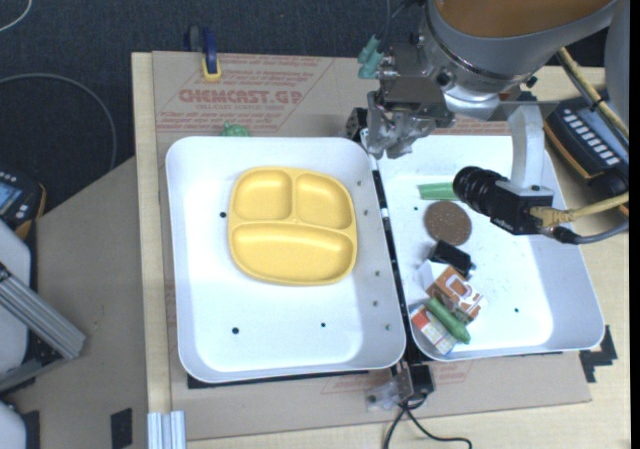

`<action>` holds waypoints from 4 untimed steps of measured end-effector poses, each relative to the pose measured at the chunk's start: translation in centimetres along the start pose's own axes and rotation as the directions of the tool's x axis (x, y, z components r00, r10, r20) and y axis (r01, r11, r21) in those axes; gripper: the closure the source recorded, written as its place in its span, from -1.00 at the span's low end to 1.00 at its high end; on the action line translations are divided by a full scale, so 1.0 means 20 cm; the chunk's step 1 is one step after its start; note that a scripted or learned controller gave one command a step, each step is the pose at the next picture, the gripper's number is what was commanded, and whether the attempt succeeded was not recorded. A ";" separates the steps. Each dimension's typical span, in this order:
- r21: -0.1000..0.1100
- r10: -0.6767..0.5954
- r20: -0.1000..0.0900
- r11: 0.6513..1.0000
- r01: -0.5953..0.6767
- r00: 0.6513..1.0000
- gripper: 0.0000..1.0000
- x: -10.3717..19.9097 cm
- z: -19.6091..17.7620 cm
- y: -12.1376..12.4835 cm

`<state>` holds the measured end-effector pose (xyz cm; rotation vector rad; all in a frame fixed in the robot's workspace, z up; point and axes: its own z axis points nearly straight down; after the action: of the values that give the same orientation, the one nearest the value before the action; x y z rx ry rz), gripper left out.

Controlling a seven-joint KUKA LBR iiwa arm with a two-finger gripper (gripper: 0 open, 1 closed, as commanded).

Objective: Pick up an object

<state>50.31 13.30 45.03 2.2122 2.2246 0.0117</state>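
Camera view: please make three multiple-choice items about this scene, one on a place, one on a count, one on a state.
1. Where does the yellow tray lie?
A. in the left bin
B. in the right bin
C. on the floor

2. How many compartments does the tray have?
A. two
B. three
C. five

3. What do the compartments hold?
A. nothing
B. a brown disc
C. a green stick

Answers: 1 A, the tray lies in the left bin, away from the tool at the bins' far edge. 2 B, two small compartments sit above one long one. 3 A, the compartments look bare; the brown disc and the green stick lie in the right bin.
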 end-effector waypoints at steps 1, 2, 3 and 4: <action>-0.002 -0.005 -0.004 1.000 0.005 1.000 1.00 0.49 -0.36 0.11; 0.016 0.007 0.006 1.000 -0.007 1.000 1.00 0.46 0.15 0.12; 0.019 0.005 0.006 1.000 -0.005 1.000 1.00 0.45 0.54 -0.14; -0.013 0.004 -0.006 1.000 -0.004 1.000 1.00 0.45 -0.37 0.04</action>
<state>51.00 22.31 52.39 2.2135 2.2168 0.0327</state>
